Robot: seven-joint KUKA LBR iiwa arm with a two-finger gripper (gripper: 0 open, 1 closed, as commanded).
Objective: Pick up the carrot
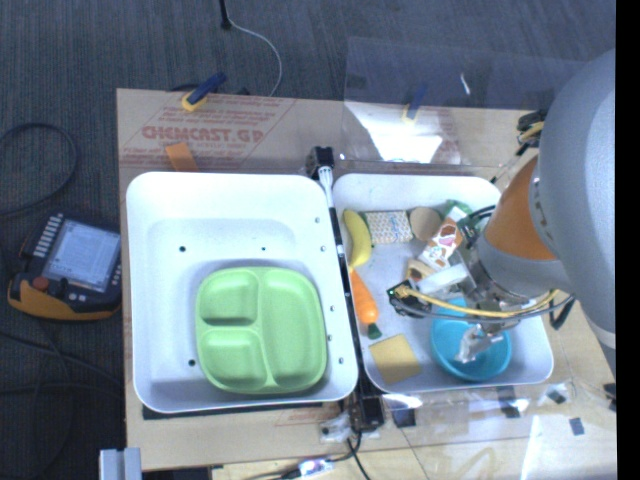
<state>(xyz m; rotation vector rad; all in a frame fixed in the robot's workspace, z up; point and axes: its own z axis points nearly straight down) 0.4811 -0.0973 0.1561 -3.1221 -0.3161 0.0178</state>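
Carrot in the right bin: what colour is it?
Orange, with a green tip, shown in the camera view.

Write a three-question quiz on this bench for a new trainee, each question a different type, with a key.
1. True or false: the carrot lies in the same bin as the green plate.
2. Which thing lies just beyond the carrot, along the right bin's left wall? A) banana B) blue bowl C) yellow sponge
3. Fill in: the gripper hangs over the ____ bowl.

Key
1. False: the carrot is in the right bin, the plate in the left bin.
2. A
3. blue
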